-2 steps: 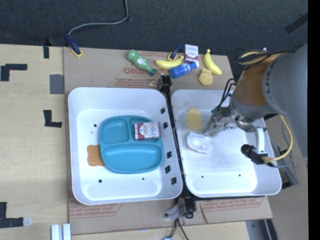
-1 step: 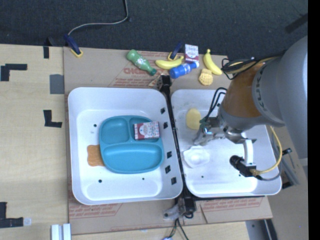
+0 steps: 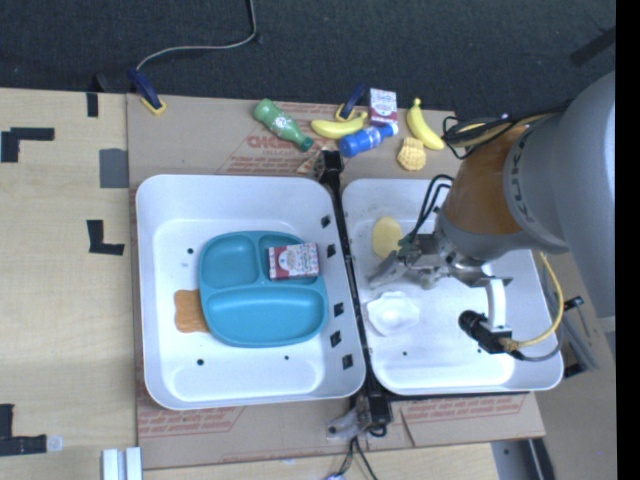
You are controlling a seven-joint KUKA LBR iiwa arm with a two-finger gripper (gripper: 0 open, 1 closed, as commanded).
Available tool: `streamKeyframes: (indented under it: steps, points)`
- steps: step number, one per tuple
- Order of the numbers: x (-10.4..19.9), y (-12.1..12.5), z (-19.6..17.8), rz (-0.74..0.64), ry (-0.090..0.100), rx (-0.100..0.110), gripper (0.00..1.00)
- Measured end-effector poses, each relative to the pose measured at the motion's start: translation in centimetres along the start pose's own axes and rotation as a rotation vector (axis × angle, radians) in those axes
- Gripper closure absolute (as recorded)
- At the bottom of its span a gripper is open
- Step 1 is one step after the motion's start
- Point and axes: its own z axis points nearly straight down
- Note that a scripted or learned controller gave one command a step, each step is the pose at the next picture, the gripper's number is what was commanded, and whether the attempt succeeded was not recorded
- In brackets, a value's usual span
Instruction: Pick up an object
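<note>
We see two shallow, glossy white plastic bins side by side on the desk. In the right bin, the grey arm reaches in from the right edge, its claw low near the bin's left wall; we cannot tell whether it is spread or pressed together. Just beside it, toward the far-left corner, lies a smooth, rounded yellow object, with no clear long axis. Just nearer sits a lumpy white object. In the left bin, a matte blue divided plate carries a small red-and-white carton, long axis left to right. A flat tan piece pokes out at the plate's left edge.
</note>
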Motion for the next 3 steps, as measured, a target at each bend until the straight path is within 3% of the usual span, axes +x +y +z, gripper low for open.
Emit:
streamKeyframes:
  steps: [1, 2, 3]
  points:
    - [-0.5, 7.4, 0.1, 0.000, -0.003, 0.000, 0.00]
    - [-0.6, 7.4, -1.0, 0.000, -0.004, -0.001, 1.00]
    - [-2.8, 2.1, 0.0, 0.001, -0.002, 0.002, 1.00]
